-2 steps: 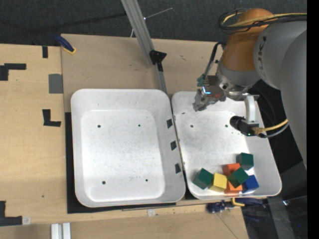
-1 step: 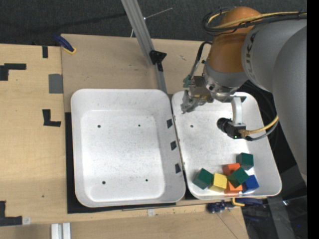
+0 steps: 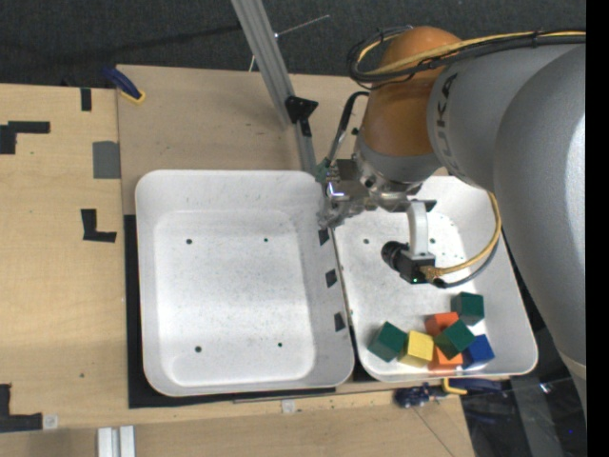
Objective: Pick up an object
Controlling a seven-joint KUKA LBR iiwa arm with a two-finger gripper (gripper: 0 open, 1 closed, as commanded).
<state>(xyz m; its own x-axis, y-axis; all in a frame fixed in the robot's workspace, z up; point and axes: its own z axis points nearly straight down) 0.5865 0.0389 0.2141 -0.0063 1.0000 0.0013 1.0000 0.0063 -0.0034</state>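
- The bench [image 3: 57, 284], pale wood, is carrying two white bins side by side.
- The left bin [image 3: 152, 193] is sitting on a black mat [image 3: 133, 388].
- The right bin [image 3: 366, 284] is lying right against it.
- Black tape marks [image 3: 93, 225] and a grey patch [image 3: 107, 158] are lying on the bare wood at the left.

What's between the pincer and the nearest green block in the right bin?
Nothing: in the camera view, just bare white floor of the right bin runs from the pincer to the green block.
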